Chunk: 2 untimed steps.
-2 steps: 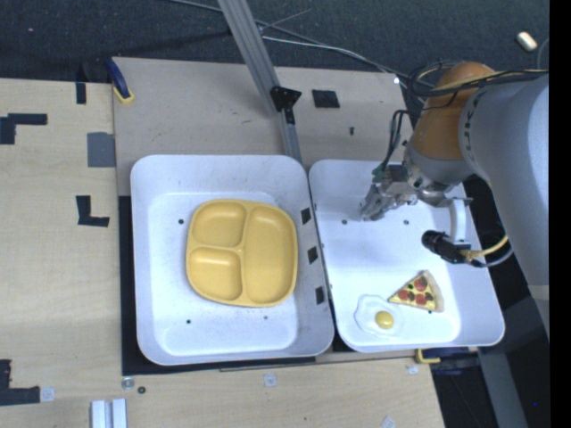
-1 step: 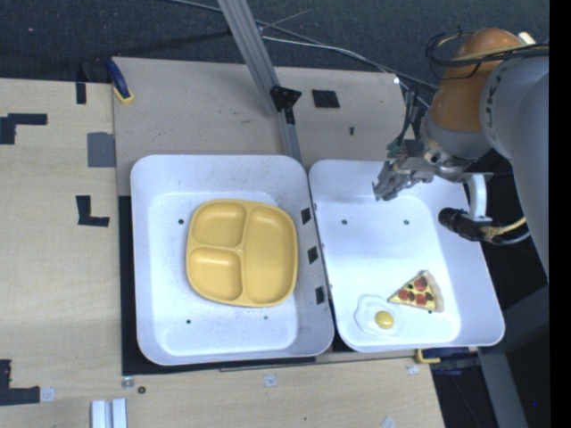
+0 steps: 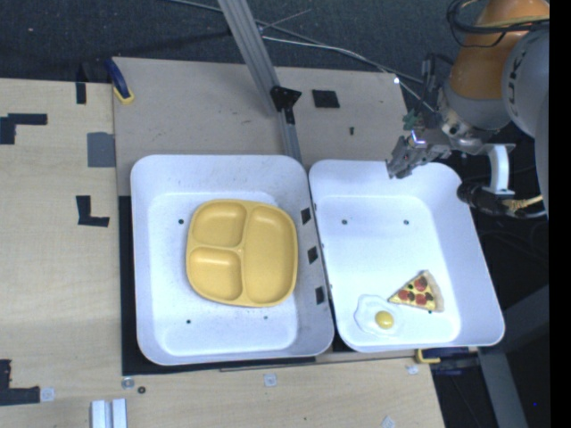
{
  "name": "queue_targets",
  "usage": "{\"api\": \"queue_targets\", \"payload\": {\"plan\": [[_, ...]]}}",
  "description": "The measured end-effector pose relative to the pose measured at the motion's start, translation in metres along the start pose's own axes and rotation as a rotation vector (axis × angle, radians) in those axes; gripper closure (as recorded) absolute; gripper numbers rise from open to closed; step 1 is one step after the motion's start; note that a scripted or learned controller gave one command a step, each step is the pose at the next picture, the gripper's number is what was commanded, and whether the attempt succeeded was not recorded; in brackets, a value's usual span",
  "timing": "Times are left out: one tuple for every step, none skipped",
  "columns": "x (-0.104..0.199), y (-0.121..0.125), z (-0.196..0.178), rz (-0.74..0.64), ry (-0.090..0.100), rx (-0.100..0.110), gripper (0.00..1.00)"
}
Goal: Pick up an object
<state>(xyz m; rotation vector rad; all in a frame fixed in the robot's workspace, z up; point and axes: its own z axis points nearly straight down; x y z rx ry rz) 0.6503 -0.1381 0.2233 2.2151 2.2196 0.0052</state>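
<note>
A toy pizza slice (image 3: pixel 417 292) lies in the near right corner of the right bin (image 3: pixel 464 239), with a toy fried egg (image 3: pixel 378 316) just left of it. A yellow divided plate (image 3: pixel 241 252) rests in the left bin (image 3: pixel 161 239). My gripper (image 3: pixel 403 164) hangs over the far edge of the right bin, well away from the pizza slice and the egg. Nothing shows between its fingers.
A slanted metal pole (image 3: pixel 259 61) runs down to the gap between the bins. Cables (image 3: pixel 500 201) trail beside the right bin's far right corner. Black tape marks sit on the wooden bench (image 3: pixel 53 239).
</note>
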Motion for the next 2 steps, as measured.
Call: {"api": "queue_targets", "payload": {"plan": [[0.0,0.002,-0.054,0.0,0.0,0.001,1.0],[0.052,0.013,-0.044,-0.004,0.002,0.007,1.0]]}}
